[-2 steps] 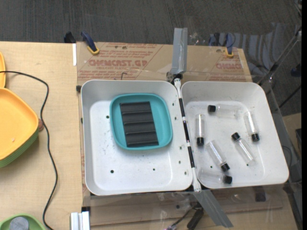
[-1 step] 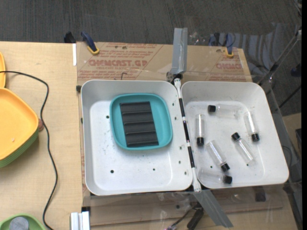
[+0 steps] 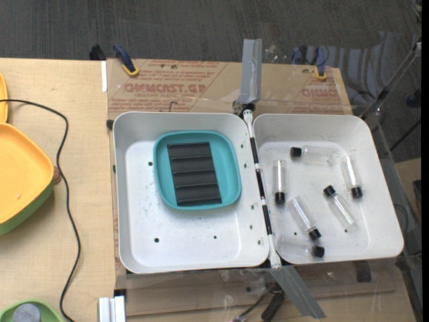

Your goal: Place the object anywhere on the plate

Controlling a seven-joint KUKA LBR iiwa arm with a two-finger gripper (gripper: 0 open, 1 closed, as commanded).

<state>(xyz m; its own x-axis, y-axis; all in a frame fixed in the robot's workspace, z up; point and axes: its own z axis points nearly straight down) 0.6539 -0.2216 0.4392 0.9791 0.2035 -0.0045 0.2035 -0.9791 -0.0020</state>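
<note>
A: Two white bins, what lies in them, starting from the near side?

B: The right bin (image 3: 375, 180) holds several clear vials (image 3: 305, 215) with black caps, all lying flat. One black cap (image 3: 318, 251) is closest, at 6 o'clock by the near wall. The others are spread from the middle toward 12 o'clock, apart from each other.

A: And the plate?

B: The teal plate (image 3: 230, 173) sits in the left bin (image 3: 134, 200), at 9 o'clock from the vials, a bit toward the far wall. A black ribbed insert (image 3: 194, 173) lies on it. None of the vials touches the plate.

A: Is the tool clenched or released?

B: I cannot tell.

A: What more is on the counter (image 3: 80, 113)?

B: At 9 o'clock of the bins, a black cable (image 3: 68, 200) and yellow dishes (image 3: 20, 173). Behind the bins, at 12 o'clock, lies printed cardboard (image 3: 174, 86) with two blue clamps (image 3: 125, 59).
</note>
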